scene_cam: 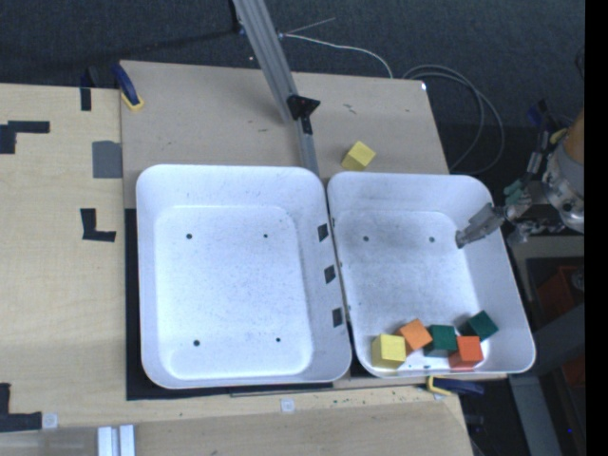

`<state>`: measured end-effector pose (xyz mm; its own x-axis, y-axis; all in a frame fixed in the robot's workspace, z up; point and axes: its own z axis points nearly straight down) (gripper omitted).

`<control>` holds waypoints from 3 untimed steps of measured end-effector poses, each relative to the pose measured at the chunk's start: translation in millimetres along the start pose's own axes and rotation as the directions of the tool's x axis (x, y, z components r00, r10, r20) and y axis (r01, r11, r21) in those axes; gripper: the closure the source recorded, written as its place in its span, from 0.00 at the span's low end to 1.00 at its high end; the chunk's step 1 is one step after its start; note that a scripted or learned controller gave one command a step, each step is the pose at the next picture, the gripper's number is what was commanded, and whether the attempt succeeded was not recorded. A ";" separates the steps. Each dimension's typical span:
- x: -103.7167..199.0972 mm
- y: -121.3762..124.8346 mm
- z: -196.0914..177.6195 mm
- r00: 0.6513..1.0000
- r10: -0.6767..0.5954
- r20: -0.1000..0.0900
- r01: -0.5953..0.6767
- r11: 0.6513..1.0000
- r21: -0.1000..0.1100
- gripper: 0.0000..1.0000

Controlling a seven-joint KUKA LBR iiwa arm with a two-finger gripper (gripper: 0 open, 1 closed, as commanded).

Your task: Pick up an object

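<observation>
Camera view: pincer [472,228] (grip unclear, possibly shut) hangs over right bin [494,255], well apart from blocks [432,342].

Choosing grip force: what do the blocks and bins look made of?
Blocks: probably foam or painted wood, with matte solid colours, crisp edges and no gloss; the view can't settle which. Bins: likely moulded plastic, white and smooth, with rounded corners, a faint sheen and dark speckling from wear.

bench [218,122]: tan board | two white bins side by side, left bin [233,274], right bin [418,264] | yellow cube [358,155] on the board just beyond the right bin
</observation>
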<state>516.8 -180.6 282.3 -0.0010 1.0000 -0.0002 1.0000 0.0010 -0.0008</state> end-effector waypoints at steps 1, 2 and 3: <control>-0.5 43.3 96.9 1.000 -0.002 -0.001 0.002 1.000 0.007 0.00; 44.8 42.2 21.1 1.000 -0.006 0.000 0.006 1.000 -0.007 0.00; 42.8 41.2 15.7 1.000 -0.003 0.000 0.003 1.000 0.000 1.00</control>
<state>557.9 -137.8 266.5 -0.0042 1.0000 -0.0005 1.0000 0.0042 -0.0010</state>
